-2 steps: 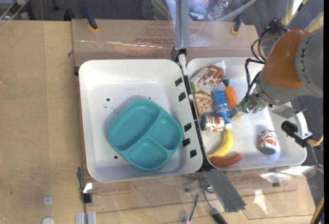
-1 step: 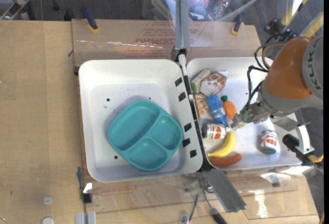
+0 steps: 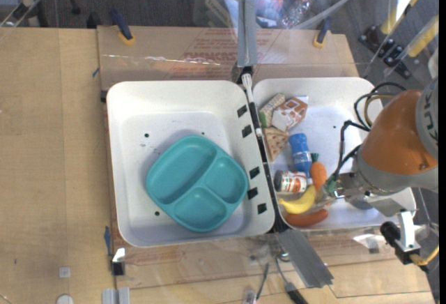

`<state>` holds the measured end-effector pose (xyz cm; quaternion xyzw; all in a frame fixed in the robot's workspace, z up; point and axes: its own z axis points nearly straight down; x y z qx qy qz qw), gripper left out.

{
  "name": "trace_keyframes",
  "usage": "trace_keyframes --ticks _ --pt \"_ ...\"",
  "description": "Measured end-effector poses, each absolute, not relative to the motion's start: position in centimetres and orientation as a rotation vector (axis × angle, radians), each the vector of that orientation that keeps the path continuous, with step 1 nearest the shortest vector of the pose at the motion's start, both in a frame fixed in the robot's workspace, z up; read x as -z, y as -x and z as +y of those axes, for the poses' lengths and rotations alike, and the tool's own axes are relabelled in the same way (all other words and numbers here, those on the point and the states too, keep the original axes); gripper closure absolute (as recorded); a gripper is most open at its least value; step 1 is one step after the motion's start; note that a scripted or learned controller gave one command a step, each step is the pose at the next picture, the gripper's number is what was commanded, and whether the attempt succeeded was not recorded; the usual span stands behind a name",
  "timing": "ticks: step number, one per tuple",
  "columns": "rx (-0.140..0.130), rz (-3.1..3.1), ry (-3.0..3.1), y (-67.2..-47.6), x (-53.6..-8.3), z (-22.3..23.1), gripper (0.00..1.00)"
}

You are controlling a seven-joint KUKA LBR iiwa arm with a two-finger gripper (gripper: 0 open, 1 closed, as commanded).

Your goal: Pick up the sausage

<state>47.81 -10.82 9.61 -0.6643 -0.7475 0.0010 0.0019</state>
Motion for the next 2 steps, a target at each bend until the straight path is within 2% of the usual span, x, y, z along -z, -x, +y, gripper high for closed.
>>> trace_keyframes --ticks 1,2 --pt "-0.003 -2.343 2.087 -47.8 -10.5 -10.9 1.0" --pt "0.0 -2.456 1.957 -48.5 -20.8 -5.0 1.0"
